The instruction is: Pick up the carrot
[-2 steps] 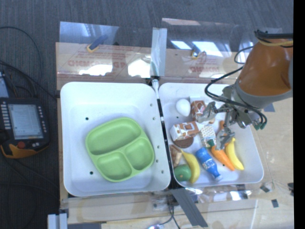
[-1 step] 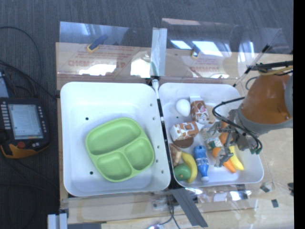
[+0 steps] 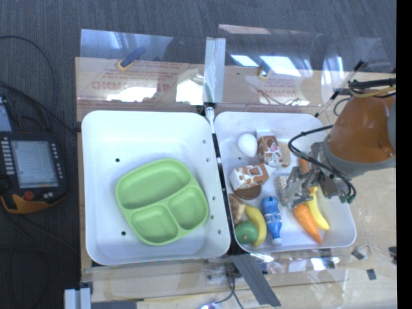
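Carrot (image 3: 307,222) in the right bin (image 3: 341,237), near-right corner, touching a yellow banana (image 3: 319,215). Probably light, stiff, slick plastic; best pinched mid-length. Gripper (image 3: 297,188) just above; finger state impossible to tell.

The bench (image 3: 380,192) bears two white bins, left (image 3: 103,134) and right (image 3: 341,234), side by side.

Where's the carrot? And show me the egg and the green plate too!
carrot (image 3: 307,223), camera view, middle of its orange body
egg (image 3: 247,144), camera view, centre of the white shell
green plate (image 3: 138,195), camera view, floor of the long top compartment
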`<action>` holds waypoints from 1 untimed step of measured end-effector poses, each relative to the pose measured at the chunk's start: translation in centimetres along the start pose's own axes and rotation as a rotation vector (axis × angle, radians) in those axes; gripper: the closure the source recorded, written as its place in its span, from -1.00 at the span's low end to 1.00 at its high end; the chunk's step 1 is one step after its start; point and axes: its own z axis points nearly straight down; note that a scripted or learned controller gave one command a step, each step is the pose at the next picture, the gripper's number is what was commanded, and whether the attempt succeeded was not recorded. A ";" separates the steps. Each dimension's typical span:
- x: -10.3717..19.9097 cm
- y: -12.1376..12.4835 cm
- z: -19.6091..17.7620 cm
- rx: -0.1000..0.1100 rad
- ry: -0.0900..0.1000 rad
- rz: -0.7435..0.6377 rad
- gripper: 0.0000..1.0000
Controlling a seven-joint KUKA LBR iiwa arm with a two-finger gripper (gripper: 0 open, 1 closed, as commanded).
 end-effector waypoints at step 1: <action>-4.4 2.0 -12.5 -0.008 0.017 -0.102 1.00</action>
